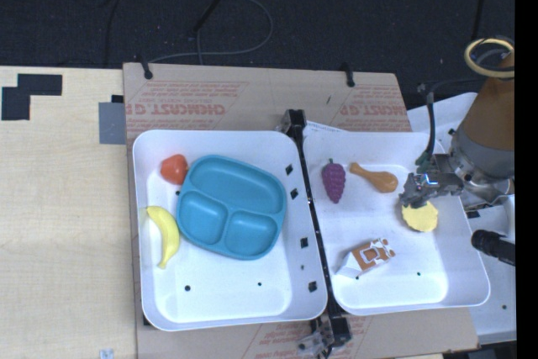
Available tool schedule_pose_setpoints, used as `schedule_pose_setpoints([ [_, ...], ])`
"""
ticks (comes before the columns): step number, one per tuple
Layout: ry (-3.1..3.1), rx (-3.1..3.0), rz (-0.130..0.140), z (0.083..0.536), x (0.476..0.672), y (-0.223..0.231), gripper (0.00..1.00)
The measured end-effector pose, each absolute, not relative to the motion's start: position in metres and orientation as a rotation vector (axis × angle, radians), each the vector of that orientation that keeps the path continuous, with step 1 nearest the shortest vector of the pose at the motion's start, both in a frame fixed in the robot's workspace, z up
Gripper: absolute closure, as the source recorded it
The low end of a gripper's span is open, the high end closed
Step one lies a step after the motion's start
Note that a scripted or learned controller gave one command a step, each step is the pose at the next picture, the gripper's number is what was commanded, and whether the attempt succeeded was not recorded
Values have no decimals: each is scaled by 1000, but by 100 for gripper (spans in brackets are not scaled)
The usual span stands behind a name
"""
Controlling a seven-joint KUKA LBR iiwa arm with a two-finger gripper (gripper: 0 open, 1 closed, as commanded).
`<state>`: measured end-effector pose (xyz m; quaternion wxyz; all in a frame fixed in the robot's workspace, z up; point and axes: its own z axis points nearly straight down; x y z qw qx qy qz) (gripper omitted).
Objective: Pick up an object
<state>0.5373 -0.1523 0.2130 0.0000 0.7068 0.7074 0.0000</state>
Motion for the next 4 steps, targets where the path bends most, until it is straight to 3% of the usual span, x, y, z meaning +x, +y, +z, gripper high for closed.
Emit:
schedule_pose_setpoints([
  [4,2229,2219,-4,230,539,55,100],
])
